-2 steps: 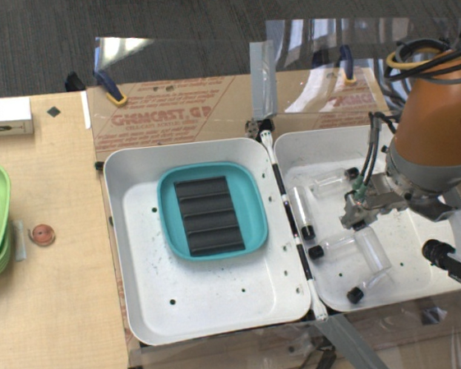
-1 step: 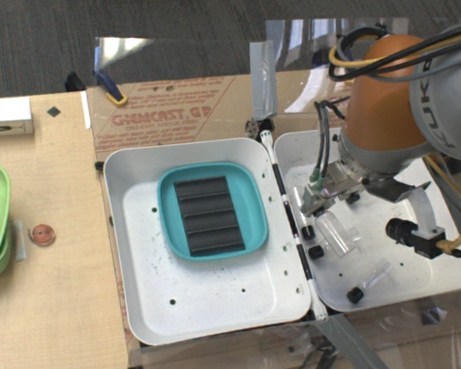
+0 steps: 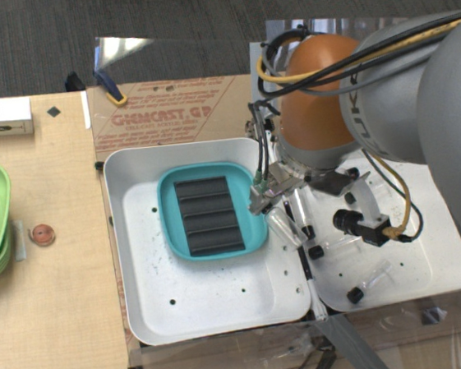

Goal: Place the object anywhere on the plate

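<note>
Two bins in the middle of the frame, side by side. In the left bin (image 3: 202, 298), upper part, a teal plate (image 3: 172, 227) with a dark ribbed insert (image 3: 209, 215) on it. At the plate's right rim, near the wall between the bins, the gripper (image 3: 263, 196), hanging under the arm (image 3: 320, 95). Cannot tell whether wide, narrow or holding something: too much clutter and glare there. Lower in the right bin (image 3: 406, 275), a small dark piece (image 3: 355, 295), well apart from the gripper and the plate; probably the object of the task, but not sure.

If so, nothing carried yet, and a release here puts nothing on the plate. If instead something small sits in the gripper, risk from the position: very close to the rim, so a drop may land on the sloped edge and slide off to the bin floor, or fall beside the wall. Also a danger of pushing the plate sideways when going down on its rim. Better to move more to the left, above the ribbed middle, before letting go.
</note>
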{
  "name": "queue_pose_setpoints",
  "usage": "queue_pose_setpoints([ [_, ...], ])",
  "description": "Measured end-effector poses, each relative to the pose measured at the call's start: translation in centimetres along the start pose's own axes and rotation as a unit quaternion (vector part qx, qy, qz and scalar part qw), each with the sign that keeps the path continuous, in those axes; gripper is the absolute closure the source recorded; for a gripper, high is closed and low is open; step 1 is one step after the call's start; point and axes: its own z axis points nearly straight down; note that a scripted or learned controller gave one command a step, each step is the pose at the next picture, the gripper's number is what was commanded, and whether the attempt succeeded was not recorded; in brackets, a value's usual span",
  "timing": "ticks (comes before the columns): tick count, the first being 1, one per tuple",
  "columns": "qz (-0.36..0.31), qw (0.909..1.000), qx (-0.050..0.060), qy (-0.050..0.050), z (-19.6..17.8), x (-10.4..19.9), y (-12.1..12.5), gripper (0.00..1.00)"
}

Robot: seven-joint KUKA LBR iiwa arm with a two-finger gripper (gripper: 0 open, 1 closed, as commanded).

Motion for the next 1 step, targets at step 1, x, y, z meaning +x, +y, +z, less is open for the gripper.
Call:
queue_pose_setpoints([
  [1,0.000,1.0000,0.000,0.000,-0.01,-0.01,0.00,0.00],
])
